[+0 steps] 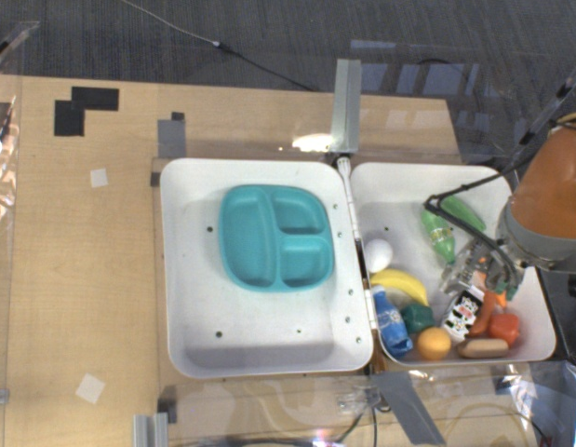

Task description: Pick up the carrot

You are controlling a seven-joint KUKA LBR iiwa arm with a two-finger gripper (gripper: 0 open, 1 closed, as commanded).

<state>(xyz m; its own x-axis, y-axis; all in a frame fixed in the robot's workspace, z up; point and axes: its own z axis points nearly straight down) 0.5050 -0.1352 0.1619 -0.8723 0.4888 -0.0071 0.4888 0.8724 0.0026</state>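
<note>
Carrot (492,307) lay in the right bin (399,186), near its right-hand corner nearest the camera, just beneath the gripper (481,276); whether the fingers were spread or pinching it could not be told. Around it sat a red tomato (504,328), a sausage (484,347), an orange (435,344) and a banana (400,285). A teal plate (274,237) rested in the left bin (190,277).

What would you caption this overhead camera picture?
Gripper over right bin's toys, near the carrot; teal tray left.
</note>
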